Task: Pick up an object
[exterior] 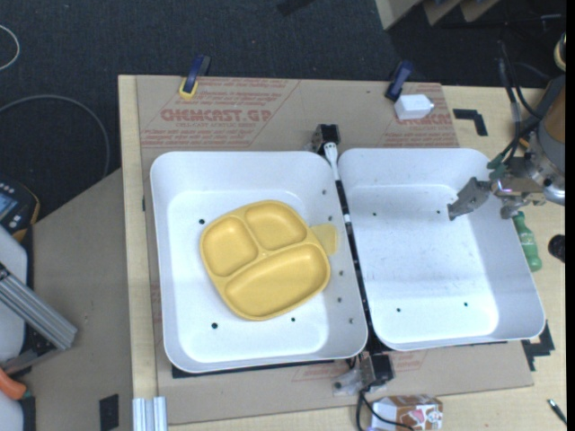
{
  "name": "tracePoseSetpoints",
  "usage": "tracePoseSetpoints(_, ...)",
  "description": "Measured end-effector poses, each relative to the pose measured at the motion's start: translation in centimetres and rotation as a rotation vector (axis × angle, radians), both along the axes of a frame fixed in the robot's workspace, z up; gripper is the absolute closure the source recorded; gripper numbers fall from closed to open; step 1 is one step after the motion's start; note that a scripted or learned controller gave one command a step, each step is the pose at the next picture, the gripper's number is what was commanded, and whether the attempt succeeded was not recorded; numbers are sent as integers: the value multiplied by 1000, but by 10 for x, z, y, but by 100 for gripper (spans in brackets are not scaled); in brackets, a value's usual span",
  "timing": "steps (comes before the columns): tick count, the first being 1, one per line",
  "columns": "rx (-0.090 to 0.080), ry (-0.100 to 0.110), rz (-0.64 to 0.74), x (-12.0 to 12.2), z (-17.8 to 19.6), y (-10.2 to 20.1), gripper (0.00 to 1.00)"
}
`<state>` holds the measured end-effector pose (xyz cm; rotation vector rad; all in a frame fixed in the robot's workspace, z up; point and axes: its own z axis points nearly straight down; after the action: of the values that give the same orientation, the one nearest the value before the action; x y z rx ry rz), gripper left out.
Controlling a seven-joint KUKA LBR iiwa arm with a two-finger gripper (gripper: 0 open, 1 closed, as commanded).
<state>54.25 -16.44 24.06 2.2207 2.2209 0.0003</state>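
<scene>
A yellow divided plate (pixel 263 259) with three compartments lies flat in the middle of the left bin (pixel 180 196). A small pale yellow piece (pixel 325 238) pokes out at the plate's right edge. My gripper (pixel 492 203) hangs over the right side of the right bin (pixel 431 321), far from the plate. It is open, with one grey finger (pixel 466 197) reaching out to the left, and nothing sits between its fingers.
A slim green object (pixel 528 246) lies along the right bin's right rim, just below the gripper. A white block (pixel 413 107) and blue clamps (pixel 192 76) sit on the cardboard behind the bins. Cables and a small box (pixel 415 412) lie at the front.
</scene>
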Motion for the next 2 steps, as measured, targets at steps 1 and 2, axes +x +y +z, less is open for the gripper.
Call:
tracePoseSetpoints(1,3,-11,11,-45,103,90,0)
tracePoseSetpoints(2,2,-7,7,-63,160,147,0)
